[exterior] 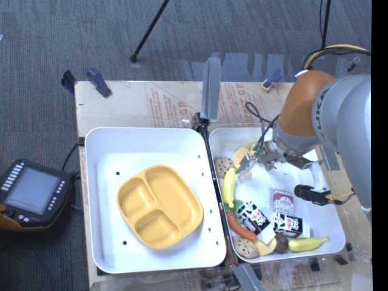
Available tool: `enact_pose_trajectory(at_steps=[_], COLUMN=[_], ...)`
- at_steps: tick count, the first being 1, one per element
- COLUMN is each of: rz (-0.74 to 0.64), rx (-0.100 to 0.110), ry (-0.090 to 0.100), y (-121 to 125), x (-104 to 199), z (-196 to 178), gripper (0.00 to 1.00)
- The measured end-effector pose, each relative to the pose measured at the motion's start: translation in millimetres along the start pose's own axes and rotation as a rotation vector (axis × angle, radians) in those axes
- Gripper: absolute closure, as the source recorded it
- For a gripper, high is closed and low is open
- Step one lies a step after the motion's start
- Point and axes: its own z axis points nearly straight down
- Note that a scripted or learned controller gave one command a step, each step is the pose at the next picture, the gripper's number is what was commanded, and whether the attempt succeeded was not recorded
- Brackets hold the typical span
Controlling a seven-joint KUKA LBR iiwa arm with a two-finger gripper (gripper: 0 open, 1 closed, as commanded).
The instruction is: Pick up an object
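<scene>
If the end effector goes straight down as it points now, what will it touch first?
Probably the pale yellow piece just under the end effector, near the top of the banana. Depth is unclear from this view.

Two white bins [97, 162] hold one yellow tray [159, 206] at nine o'clock and, at three o'clock, two bananas [228, 185], two cookies [246, 247], two cow-print cartons [253, 216], one carrot [241, 228] and one red-white packet [283, 201].
</scene>
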Motion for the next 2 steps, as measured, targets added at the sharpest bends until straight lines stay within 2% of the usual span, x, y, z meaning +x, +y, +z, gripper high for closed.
enact_pose_trajectory(at_steps=[1,2], rz=[0.020,-0.184], rx=[0.002,-0.002], ry=[0.002,0.000], y=[-109,-141], x=[39,48], z=[0,0], gripper=[0.00,0.00])
